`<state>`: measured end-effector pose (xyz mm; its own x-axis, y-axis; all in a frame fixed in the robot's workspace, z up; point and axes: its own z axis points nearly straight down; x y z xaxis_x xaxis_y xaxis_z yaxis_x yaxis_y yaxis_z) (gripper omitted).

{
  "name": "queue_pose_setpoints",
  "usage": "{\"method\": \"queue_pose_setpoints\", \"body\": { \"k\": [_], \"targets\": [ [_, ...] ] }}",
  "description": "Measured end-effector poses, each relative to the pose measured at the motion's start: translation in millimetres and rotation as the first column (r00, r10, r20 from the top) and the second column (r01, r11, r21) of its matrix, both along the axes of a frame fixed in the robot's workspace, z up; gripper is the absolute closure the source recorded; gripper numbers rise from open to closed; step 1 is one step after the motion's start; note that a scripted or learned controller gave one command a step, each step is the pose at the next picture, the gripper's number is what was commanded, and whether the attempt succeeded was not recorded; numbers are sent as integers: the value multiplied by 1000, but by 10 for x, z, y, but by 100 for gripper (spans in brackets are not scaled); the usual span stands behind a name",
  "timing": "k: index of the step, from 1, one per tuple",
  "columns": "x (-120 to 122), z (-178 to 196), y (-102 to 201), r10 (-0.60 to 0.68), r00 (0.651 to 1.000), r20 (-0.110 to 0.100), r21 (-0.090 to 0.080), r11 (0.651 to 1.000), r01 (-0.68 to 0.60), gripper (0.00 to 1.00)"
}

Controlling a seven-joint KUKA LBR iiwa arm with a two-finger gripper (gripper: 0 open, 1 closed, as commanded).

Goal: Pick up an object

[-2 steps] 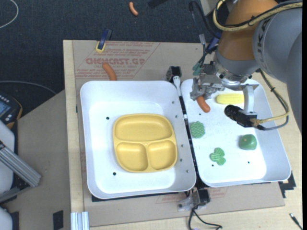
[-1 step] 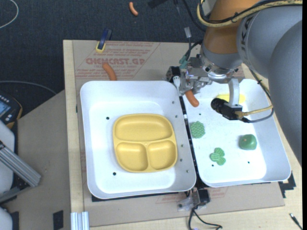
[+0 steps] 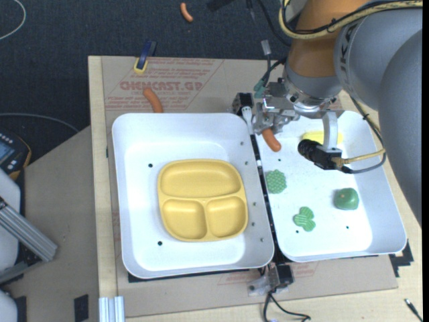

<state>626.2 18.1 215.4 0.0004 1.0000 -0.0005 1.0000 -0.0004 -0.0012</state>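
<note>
My gripper [image 3: 268,123] hangs over the far left corner of the right bin [image 3: 383,206], close to the wall between the two bins. A small orange sausage-shaped piece [image 3: 271,140] lies right under its tip, touching or nearly touching it. Also in this bin are a yellow item [image 3: 316,138] partly hidden by the arm's black cable part, a green bumpy piece [image 3: 275,180], a green round item [image 3: 346,198] and a small green leafy piece [image 3: 305,219].
The left bin [image 3: 127,180] holds a yellow three-compartment plate [image 3: 201,198]. Behind the bins, on the board, lie another orange piece [image 3: 154,100] and a blue and yellow clip [image 3: 143,58]. The arm's bulk covers the right bin's far right side.
</note>
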Motion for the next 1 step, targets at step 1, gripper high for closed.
{"method": "queue_pose_setpoints", "body": {
  "k": [1],
  "targets": [
    [9, 59, 62, 2, 1000, 4, 0, 1000, -2, 100]
  ]
}}
